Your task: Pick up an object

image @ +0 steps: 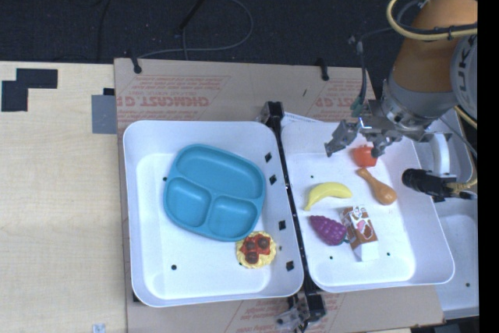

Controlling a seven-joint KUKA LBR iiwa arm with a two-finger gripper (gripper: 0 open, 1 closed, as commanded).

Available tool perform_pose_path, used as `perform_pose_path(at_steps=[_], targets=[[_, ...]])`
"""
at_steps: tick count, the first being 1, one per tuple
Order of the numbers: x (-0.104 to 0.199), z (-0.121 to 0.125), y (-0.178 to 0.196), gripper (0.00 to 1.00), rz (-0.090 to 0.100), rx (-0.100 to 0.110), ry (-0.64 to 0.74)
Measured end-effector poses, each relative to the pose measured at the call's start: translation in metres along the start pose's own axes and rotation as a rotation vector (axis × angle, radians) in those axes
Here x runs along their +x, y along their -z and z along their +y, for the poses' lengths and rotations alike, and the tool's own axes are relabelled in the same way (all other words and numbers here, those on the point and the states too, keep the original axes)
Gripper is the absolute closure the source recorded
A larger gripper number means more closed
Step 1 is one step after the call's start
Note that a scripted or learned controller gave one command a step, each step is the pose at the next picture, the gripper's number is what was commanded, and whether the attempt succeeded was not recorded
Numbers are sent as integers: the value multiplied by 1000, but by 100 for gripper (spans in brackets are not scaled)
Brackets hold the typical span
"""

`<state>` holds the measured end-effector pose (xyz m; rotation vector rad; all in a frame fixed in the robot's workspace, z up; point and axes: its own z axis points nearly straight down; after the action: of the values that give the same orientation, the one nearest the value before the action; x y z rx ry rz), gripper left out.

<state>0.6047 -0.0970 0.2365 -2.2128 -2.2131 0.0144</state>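
My gripper hangs over the far part of the right bin, its fingers spread open with nothing between them. Just below and to the right of it lies a small red-orange toy. An orange drumstick-like piece lies to the right of that. A yellow banana sits mid-bin, with a purple grape bunch and a small carton nearer the front.
The left bin holds a blue divided plate and a small yellow tart with red berries. A black divider runs between the bins. Cables hang near the arm's orange band.
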Motion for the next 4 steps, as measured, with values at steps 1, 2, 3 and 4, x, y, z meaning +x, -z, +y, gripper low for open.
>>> perform_pose_path(at_steps=[1, 2, 3, 4], targets=[[0, 2, 6, 0, -1, -11, 1], [0, 1, -37, 0, -1, -7, 0], [7, 4, -100, 0, 0, -6, 0], [8, 4, -152, 0, -1, -8, -2]])
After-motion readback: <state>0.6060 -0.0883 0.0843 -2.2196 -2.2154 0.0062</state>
